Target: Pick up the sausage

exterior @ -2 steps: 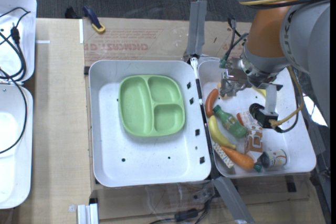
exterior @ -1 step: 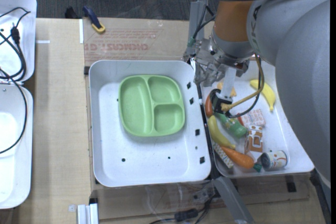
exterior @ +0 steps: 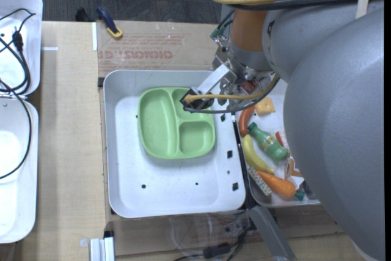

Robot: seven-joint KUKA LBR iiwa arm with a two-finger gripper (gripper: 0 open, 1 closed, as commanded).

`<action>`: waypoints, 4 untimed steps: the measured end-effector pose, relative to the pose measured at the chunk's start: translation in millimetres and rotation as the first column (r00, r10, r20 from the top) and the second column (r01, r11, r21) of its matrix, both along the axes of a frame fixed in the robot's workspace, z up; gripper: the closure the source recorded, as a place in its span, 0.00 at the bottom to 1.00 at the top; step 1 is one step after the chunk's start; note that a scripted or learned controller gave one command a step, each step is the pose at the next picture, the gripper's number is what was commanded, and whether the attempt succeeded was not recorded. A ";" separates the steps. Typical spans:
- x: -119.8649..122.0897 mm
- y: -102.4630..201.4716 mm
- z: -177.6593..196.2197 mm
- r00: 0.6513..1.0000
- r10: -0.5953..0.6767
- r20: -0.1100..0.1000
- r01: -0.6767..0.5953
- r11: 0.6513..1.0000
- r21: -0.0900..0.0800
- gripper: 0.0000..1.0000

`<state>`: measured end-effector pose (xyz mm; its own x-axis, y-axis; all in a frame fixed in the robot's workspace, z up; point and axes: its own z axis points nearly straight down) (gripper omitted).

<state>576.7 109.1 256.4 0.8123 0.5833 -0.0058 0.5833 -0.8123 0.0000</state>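
Claw low over the divide between the bins, buried under the wrist; cannot tell whether clenched or released. Sausage just below in right bin, seemingly ungripped, beside banana, green bottle and carrot. Green plate in left bin.

Red print ran across the cardboard sheet, up and left of the gripper; it stood upside down, too blurred to read.
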 end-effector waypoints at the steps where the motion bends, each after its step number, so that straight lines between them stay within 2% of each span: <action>1: 49.9 27.9 10.6 0.894 0.448 0.000 -0.448 0.894 0.002 1.00; 2: 59.5 56.5 -21.8 0.999 0.048 0.001 -0.048 0.999 0.001 1.00; 3: 40.1 90.0 9.0 0.910 -0.414 0.004 0.414 0.910 0.002 1.00; 4: 64.8 112.1 -12.2 0.995 -0.096 0.002 0.096 0.995 -0.001 1.00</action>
<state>641.5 221.2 244.2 0.8646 0.5024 -0.0050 0.5024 -0.8647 0.0021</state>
